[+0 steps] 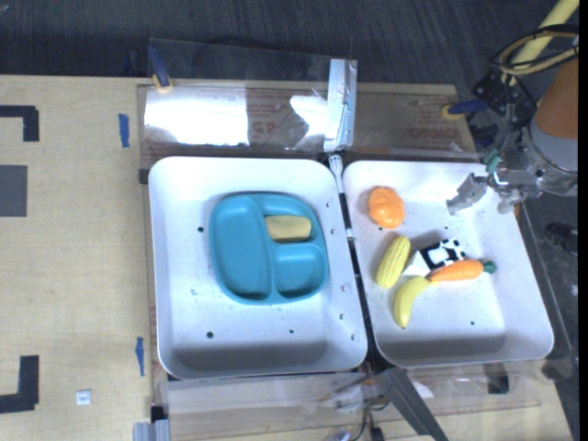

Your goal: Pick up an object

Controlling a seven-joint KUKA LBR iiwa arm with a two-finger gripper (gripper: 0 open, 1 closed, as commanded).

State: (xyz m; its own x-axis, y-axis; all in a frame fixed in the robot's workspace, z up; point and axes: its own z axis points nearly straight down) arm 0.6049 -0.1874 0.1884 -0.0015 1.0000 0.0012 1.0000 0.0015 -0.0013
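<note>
The claw (485, 188) hangs over the right bin's (528, 333) far right corner, its opening impossible to tell, well placed to drop onto the toy food clustered nearby, with the carrot (455, 271) and orange fruit (387, 206) nearest.

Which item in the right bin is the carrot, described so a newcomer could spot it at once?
Start at the right bin, the one nearer the arm. Near its middle lies a cluster of toy foods; the carrot is at the cluster's right, lying roughly level over a black-and-white item. It alone is long, orange and green-tipped, unlike the round orange fruit, the corn cob and the banana.
</note>
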